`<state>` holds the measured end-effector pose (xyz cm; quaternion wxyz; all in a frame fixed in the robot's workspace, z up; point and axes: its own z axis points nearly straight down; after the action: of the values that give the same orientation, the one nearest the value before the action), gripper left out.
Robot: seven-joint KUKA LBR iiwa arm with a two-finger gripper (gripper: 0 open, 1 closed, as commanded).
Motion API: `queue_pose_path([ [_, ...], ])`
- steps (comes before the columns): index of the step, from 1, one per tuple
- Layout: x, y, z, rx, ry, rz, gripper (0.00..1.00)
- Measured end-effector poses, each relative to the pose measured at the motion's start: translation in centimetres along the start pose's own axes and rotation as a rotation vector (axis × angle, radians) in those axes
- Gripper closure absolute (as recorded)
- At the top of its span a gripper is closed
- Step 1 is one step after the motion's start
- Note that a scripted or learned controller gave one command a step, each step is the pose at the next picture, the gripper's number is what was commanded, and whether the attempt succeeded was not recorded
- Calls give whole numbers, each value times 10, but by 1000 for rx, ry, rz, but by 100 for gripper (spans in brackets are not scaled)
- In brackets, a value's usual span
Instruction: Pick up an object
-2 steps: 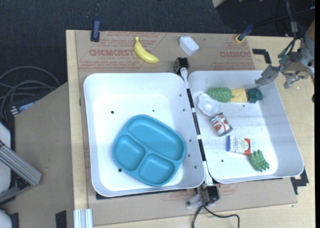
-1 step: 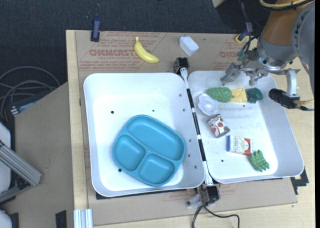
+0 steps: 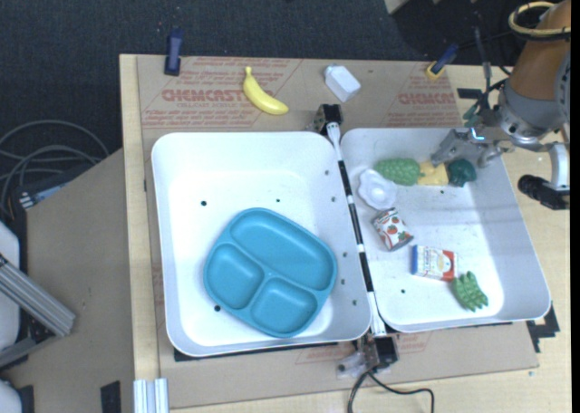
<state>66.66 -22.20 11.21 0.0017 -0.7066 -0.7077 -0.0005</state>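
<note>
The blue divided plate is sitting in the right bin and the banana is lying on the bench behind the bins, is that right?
Not quite. The camera view shows the blue plate in the left bin, not the right bin. The rest holds: the banana lies on the bench behind the bins.

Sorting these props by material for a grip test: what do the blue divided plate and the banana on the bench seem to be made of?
Blue divided plate: likely moulded plastic, with an even colour, soft sheen and rounded compartment walls. Banana: probably a plastic or foam toy, uniformly bright yellow and smooth with no blemishes; too small to tell which.
</note>
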Motion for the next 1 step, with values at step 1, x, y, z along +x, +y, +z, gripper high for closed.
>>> queue_pose_path([
  [1, -1, 1, -11, -5, -5, -1, 100],
])
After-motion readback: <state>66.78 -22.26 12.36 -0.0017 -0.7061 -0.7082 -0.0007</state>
